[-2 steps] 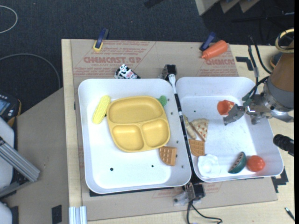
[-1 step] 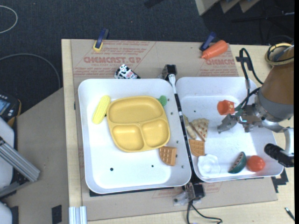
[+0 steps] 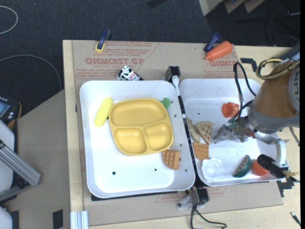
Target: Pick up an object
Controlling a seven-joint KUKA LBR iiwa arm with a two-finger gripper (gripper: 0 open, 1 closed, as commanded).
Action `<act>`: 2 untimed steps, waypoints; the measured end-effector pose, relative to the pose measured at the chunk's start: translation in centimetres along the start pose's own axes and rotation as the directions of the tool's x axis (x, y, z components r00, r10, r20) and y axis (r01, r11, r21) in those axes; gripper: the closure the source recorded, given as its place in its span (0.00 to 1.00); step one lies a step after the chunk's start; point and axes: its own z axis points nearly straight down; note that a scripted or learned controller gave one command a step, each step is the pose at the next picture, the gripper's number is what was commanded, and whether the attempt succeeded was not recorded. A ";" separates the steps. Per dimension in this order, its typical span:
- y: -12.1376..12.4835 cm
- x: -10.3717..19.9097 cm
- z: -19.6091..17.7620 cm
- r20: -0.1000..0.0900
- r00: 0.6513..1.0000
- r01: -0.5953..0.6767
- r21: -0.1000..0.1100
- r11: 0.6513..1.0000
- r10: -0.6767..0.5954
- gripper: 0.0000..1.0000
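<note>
Reaching from the right into the right bin (image 3: 224,87), hand (image 3: 228,132) low over scattered toy food; finger state impossible to tell. Nearest candidates: pita wedge (image 3: 204,129) just beside, orange piece (image 3: 230,109) above, watermelon slice (image 3: 242,167) below. Left bin (image 3: 95,142) holding yellow divided plate (image 3: 141,125), well apart from the approach.

Clamps: we see a yellow clamp (image 3: 101,43) and an orange clamp (image 3: 219,50) on the tabletop's (image 3: 143,57) far edge.
Toy: a black-and-white cow figure (image 3: 127,74) sits behind the left bin.
</note>
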 end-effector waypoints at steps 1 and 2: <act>0.0 0.1 1.3 0.001 1.000 0.000 -0.003 1.000 0.000 0.00; 0.0 0.0 0.2 0.002 1.000 -0.001 -0.007 1.000 0.001 1.00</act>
